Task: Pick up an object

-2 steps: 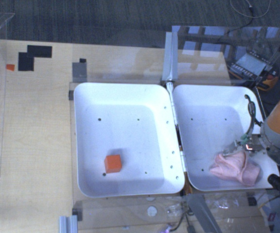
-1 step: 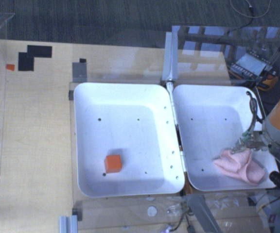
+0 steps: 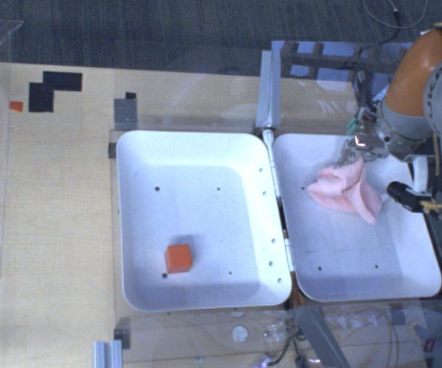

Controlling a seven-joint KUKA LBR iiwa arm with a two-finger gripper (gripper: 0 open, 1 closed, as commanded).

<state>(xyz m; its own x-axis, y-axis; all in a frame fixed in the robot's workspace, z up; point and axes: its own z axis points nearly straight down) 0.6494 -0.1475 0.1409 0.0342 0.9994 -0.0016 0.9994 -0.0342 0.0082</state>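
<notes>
A pink cloth (image 3: 345, 191) is in the right bin (image 3: 359, 271), in its far half. Its upper corner is drawn up to a peak that sits between the fingers of my gripper (image 3: 357, 152), which is shut on it while the rest of the cloth trails down and rests on the bin floor. The grey arm with its orange band (image 3: 420, 64) comes in from the upper right. An orange-red cube (image 3: 179, 258) lies alone on the floor of the left bin (image 3: 206, 167), near its front left.
A metal divider rail (image 3: 266, 90) runs back from the gap between the two bins. A dark part of the arm's fittings (image 3: 405, 196) sticks out over the right bin's right side. Black markers (image 3: 52, 89) lie on the bench at far left.
</notes>
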